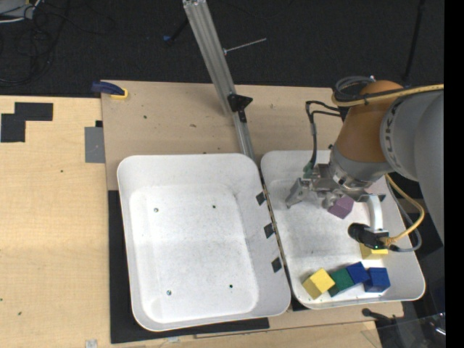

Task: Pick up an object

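In the camera view, the grey arm (406, 133) is reaching in from the right, and its gripper (310, 189) is hanging low over the upper half of the right bin (304, 241). Whether the gripper is spread or pressed together cannot be told from this slant, and nothing is showing plainly in its grasp. A purple block (339, 207) is sitting just beside the gripper, on its right, tucked under the wrist; whether the two are touching is unclear.

Along the near edge of the same bin, four more blocks are lying in a tight row: a yellow block (317, 283), a green block (339, 280), a blue block (357, 272) and a second blue block (377, 279). They are lying well apart from the gripper.

The left bin (188, 245) is sitting edge to edge with the right one. Behind both bins, an aluminium rail (216, 60) is slanting across the wooden bench (167, 118).
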Tool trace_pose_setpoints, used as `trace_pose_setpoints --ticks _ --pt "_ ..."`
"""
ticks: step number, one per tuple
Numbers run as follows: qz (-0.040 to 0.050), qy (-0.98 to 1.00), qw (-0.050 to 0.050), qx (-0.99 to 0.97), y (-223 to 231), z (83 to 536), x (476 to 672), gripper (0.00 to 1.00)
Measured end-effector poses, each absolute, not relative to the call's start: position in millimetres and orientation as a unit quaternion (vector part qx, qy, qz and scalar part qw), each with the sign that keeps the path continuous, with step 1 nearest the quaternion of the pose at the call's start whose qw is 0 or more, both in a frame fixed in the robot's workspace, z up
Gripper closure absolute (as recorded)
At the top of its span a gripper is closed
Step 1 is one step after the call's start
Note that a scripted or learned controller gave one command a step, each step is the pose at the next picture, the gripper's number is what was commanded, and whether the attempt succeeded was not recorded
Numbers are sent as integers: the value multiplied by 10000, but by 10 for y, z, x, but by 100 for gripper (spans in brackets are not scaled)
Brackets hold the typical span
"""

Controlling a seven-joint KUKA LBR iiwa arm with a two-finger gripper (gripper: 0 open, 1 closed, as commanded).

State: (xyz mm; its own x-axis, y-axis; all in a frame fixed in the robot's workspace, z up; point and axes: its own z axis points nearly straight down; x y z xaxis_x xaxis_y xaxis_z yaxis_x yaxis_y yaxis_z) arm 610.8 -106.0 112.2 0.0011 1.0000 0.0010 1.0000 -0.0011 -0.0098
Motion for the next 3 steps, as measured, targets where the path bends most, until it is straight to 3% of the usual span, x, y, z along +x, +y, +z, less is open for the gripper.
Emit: trace_pose_setpoints --ticks 1,3 --pt "11 -7037 15 -7105 -1082 1260 6123 100" --pt "-13 -7072 -21 -7070 -1157 2344 6197 100"
